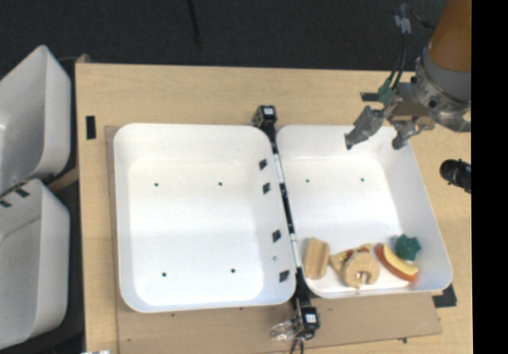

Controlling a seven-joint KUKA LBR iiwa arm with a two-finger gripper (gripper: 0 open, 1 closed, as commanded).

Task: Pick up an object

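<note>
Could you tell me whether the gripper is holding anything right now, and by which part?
Nothing is held. The two-finger gripper is above the far end of the right shallow white bin, jaws open with nothing between them.

A pale wood surface (198, 90) stands against a dark floor (198, 3). Two white rounded bins (28, 186) sit at its left edge, evenly lit.
</note>
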